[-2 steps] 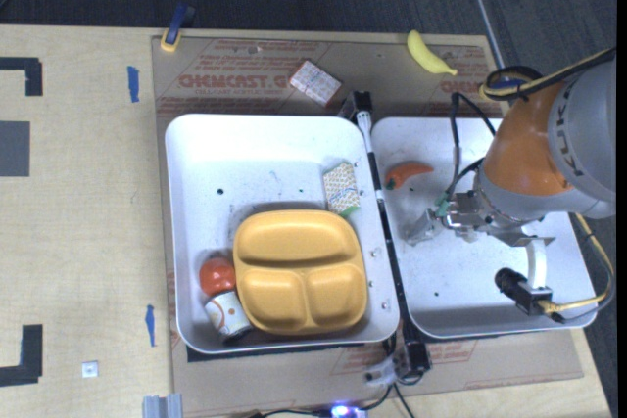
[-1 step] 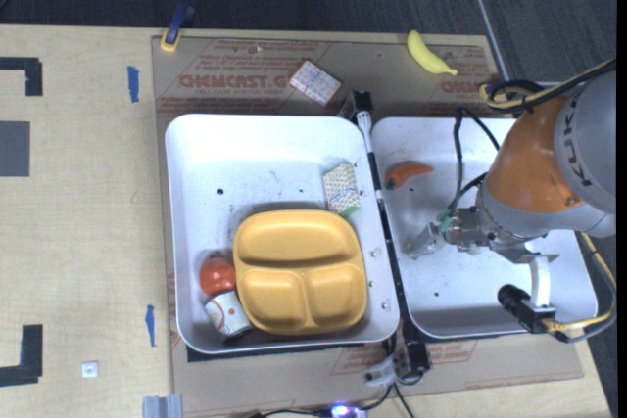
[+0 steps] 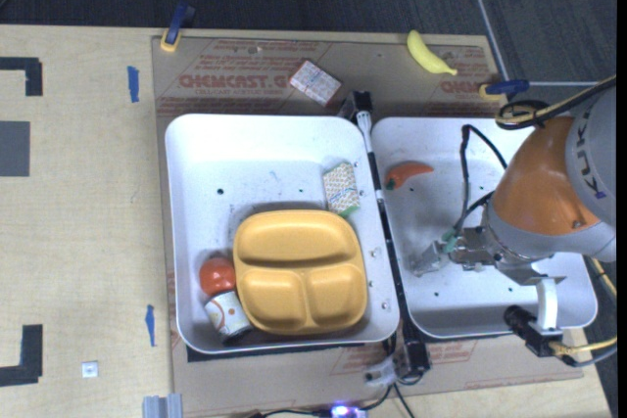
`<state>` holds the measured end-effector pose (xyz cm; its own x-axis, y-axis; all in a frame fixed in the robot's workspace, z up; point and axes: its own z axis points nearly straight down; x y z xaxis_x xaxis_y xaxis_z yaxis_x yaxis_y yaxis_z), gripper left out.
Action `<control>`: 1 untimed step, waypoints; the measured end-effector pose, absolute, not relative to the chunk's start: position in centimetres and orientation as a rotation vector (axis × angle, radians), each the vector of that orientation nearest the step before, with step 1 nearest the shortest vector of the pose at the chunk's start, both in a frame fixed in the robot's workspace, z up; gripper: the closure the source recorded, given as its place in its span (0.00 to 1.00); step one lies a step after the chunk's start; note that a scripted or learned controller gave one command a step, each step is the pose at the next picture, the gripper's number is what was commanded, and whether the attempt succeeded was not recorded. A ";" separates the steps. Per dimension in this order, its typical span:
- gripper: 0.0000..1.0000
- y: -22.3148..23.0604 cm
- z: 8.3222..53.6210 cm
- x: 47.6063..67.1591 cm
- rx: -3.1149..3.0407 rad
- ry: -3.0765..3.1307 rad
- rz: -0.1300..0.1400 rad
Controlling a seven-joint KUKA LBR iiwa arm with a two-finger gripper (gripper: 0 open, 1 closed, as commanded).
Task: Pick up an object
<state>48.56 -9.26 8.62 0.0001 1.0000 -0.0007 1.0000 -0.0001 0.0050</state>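
In the right bin (image 3: 578, 303), near its middle, my gripper (image 3: 429, 257) hangs low over the floor, arm coming in from the right edge. Can't tell how my jaws stand; nothing visible between them. An orange-red piece (image 3: 408, 172) lies near that bin's far left corner, apart from me. Left bin (image 3: 186, 210): yellow divided tray (image 3: 299, 269) at the near edge, red ball (image 3: 217, 275) and small can (image 3: 227, 312) at the near left corner, patterned packet (image 3: 340, 186) by the right wall. Behind the bins on the bench: banana (image 3: 429, 54), small box (image 3: 314, 81).
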 end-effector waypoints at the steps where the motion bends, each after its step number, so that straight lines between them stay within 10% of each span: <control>1: 0.00 -9.3 8.6 51.9 2.220 2.220 0.002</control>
<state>51.92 -9.32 8.58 0.0001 1.0000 -0.0005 1.0000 -0.0001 0.0025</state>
